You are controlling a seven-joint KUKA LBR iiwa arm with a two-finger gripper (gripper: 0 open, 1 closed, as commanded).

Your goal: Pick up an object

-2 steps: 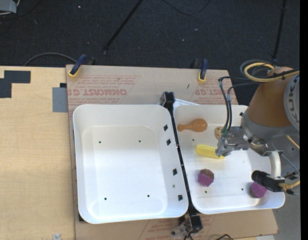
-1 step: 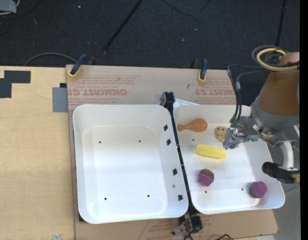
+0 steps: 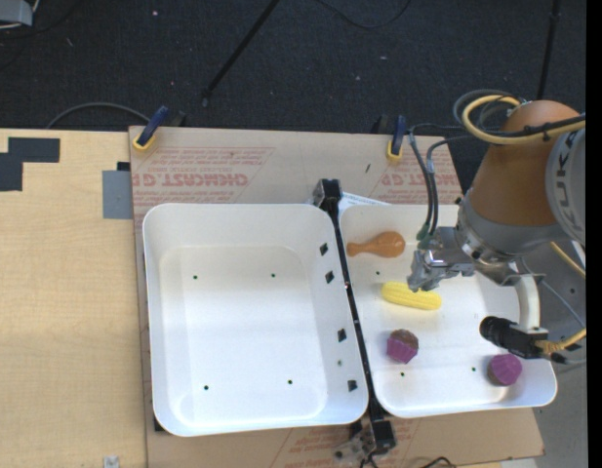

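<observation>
- The bench (image 3: 57, 291) is pale wood, with a cardboard sheet (image 3: 242, 169) clamped on it under the bins.
- The left bin (image 3: 169, 261) is a shallow white tray, touching the right bin along a black divider strip (image 3: 341, 300).
- The arm (image 3: 520, 183), grey with an orange band, reaches in from the right and hangs over the right bin (image 3: 535, 398).
- The gripper (image 3: 424, 276) points down at the right bin's middle, just above the right end of the yellow corn cob; whether its jaws are apart or together cannot be told from this angle, and nothing shows between them.
- The yellow corn cob (image 3: 410, 296) lies flat on the right bin's floor, pointing left to right, near the divider.
- The orange drumstick-shaped toy (image 3: 377, 246) lies at the bin's far side, well apart from the corn.
- The dark purple round toy (image 3: 402, 346) sits just nearer than the corn, close to the divider.
- The lighter purple ball (image 3: 504, 369) rests near the bin's right corner, beside a black part of the arm.
</observation>
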